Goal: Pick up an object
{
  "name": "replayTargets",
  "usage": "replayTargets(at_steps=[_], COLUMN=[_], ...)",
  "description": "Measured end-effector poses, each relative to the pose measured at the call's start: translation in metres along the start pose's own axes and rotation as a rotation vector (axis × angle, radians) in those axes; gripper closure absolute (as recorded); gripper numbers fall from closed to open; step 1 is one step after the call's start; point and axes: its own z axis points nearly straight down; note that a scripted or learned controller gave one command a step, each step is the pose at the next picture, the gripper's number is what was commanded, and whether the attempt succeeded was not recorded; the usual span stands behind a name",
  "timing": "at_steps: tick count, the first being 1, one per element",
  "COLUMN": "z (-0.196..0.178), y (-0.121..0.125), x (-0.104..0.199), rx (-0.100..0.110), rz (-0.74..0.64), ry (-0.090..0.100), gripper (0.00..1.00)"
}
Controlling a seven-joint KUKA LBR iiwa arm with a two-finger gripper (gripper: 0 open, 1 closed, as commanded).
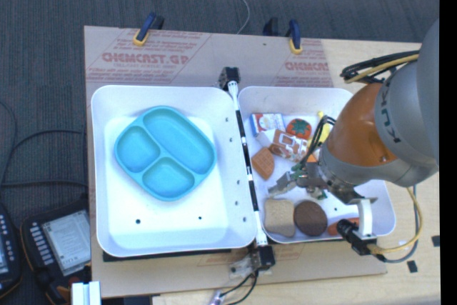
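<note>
My gripper (291,181) reaches into the right bin (385,223) from the right, its metal fingers low over the bin's middle. Just left of it lies an orange-brown waffle-like piece (263,163). Below it sit a tan bread-like block (280,216) and a dark brown round cookie (310,218). Behind it lie a red and white packet (269,123) and an orange and white packet (295,137). Nothing shows between the fingers. The arm's orange band and grey wrist hide the right half of the bin.
The left bin (114,221) holds a blue divided plate (165,151) with three compartments. A black divider rail (241,146) runs between the bins. Clamps stand at the bench's far edge, and cables trail at the left and front.
</note>
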Motion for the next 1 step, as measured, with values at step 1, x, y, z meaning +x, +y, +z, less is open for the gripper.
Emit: replayTargets(at_steps=[1], z=[-0.0094], y=[0.0004], x=[0.0003], rx=[0.001], rz=[0.000], ry=[0.001], gripper=[1.00])
